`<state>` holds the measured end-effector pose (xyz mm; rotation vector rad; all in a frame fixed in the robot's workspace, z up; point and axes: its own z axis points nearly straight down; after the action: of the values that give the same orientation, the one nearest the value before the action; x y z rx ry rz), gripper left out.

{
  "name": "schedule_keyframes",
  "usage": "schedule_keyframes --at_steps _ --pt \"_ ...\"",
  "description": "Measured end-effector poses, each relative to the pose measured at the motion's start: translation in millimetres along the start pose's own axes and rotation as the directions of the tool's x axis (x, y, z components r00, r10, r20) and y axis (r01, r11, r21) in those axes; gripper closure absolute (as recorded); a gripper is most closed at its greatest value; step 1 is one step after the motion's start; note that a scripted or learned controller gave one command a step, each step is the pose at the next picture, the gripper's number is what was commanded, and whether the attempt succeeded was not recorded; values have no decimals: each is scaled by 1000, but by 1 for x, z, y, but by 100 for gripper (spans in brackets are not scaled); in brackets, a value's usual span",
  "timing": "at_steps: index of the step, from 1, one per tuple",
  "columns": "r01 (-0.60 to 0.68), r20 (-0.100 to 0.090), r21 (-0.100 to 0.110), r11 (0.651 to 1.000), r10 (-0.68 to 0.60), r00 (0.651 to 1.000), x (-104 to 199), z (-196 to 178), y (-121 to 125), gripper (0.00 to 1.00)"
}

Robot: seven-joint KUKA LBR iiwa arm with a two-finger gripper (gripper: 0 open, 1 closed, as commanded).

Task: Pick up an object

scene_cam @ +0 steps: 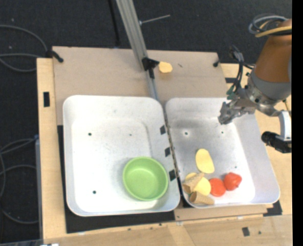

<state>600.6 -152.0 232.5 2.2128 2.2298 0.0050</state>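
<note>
The right bin [254, 152] holds a yellow oval piece [204, 161], two red tomato-like pieces [233, 181] [217, 187], and a heap of tan and yellow pieces [198, 187] at its front left corner. My gripper [226, 116] hangs over the back of the right bin, well behind those objects, with nothing visible between its fingers. The grey arm with its orange band [274, 60] comes in from the right.
A green bowl [145, 178] sits at the front right of the left bin [90, 137]. A small yellow piece [165, 67] lies on the bench behind the bins, next to a slanted metal rail [132, 27]. Cables run over the dark floor at left.
</note>
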Motion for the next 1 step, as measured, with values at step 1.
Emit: schedule_keyframes --at_steps 1 --pt "-2 2 2 1000 2 1000 45 6 -18 100"
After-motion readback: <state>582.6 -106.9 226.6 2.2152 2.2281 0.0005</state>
